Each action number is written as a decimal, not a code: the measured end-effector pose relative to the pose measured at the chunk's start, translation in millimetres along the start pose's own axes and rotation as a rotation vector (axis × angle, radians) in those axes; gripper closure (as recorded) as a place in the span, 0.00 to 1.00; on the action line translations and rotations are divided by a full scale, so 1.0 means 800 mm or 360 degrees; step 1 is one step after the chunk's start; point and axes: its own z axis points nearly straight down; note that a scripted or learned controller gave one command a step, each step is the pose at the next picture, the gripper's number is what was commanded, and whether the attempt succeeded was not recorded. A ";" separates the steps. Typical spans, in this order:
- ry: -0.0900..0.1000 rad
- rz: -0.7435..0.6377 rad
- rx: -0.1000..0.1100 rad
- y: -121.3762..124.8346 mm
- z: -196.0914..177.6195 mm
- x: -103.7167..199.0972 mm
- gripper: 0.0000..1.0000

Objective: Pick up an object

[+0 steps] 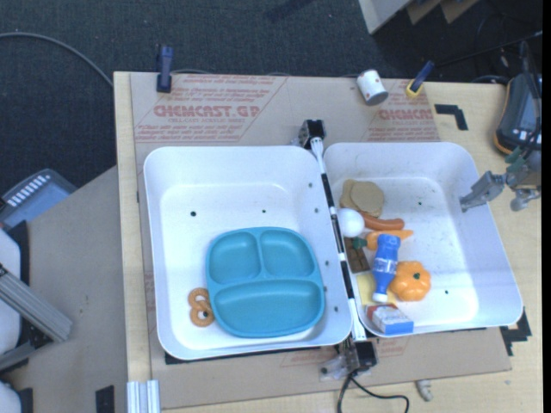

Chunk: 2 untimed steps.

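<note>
Objects for picking lie together in the right bin, all on its 9 o'clock side, along the wall that it shares with the left bin.

- At 10 o'clock in this group there is a flat brown disc with a matte surface.
- Just below the disc a smooth white ball touches a long orange piece, shaped like a carrot.
- In the middle lies a blue bottle of shiny plastic, with a white cap end that points to 6 o'clock.
- At 3 o'clock from the bottle, touching it, sits a round orange pumpkin with ribs and a small green stem.
- A yellow piece shows at 8 o'clock from the bottle, partly hidden under it.
- At 6 o'clock a small box with a red and blue print rests against the rim.

The gripper is grey metal and stands at the 2 o'clock rim of the right bin, well apart from the group. I cannot tell if it is open or closed; nothing is seen held in it.

In the left bin lies a blue plate of smooth plastic with 3 compartments, and at its 8 o'clock, just beside it, a brown pretzel.
</note>
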 end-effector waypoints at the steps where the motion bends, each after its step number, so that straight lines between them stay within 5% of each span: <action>1: 0.0003 -0.0003 0.0003 0.038 0.055 0.060 0.00; 2: 0.0003 -0.0002 0.0005 0.033 0.141 0.145 0.00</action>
